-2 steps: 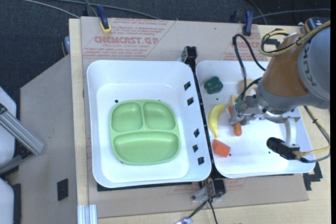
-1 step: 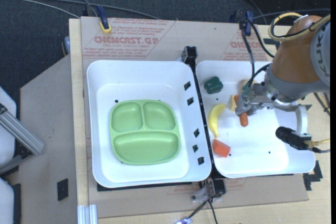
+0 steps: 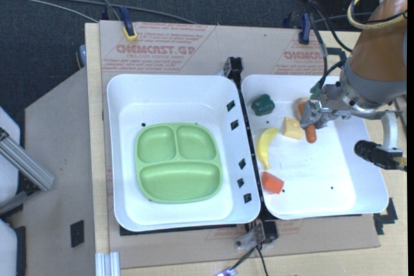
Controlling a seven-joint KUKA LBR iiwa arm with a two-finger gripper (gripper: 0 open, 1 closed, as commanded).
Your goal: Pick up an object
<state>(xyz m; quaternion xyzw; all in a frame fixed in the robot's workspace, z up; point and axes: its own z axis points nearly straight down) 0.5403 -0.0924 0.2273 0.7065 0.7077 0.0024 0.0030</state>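
Note:
Several small toy foods lie in the right bin [image 3: 349, 197]: a dark green piece [image 3: 262, 104] at the back left, a yellow banana [image 3: 266, 145] along the left wall, a pale yellow wedge [image 3: 292, 129] and an orange-red piece [image 3: 272, 183] near the front left. My gripper [image 3: 314, 116] hangs low over the bin's back middle, just right of the wedge. A small orange piece [image 3: 311, 134] sits right below it and another orange bit [image 3: 301, 105] shows at its left side. Whether either is held cannot be made out.
The left bin [image 3: 123, 100] holds a light green divided plate [image 3: 178, 162]. A black divider with clips [image 3: 240, 139] runs between the bins. The arm's grey and orange body [image 3: 378, 55] hangs over the right bin's back right corner. Cables trail behind the bench.

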